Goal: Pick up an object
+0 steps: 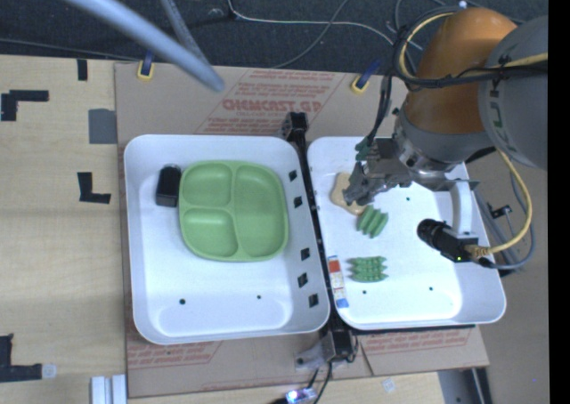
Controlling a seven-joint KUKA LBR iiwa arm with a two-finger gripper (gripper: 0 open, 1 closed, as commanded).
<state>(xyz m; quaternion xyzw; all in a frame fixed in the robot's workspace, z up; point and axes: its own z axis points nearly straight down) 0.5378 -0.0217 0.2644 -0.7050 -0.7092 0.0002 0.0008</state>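
Observation:
My gripper (362,190) hangs low over the right bin (419,304), near its upper left part. Its dark fingers sit just above a tan, rounded object (342,197) and next to a green ridged piece (372,222). A second green ridged piece (367,268) lies further down the bin. A small red-and-white item (335,274) rests against the bin's left wall. Nothing shows between the fingers.
The left bin (214,313) holds a green divided plate (234,211) and a small black block (167,186) beside it. A black part of the arm (443,241) with yellow cable hangs over the right bin's right side. A black divider (307,215) runs between the bins.

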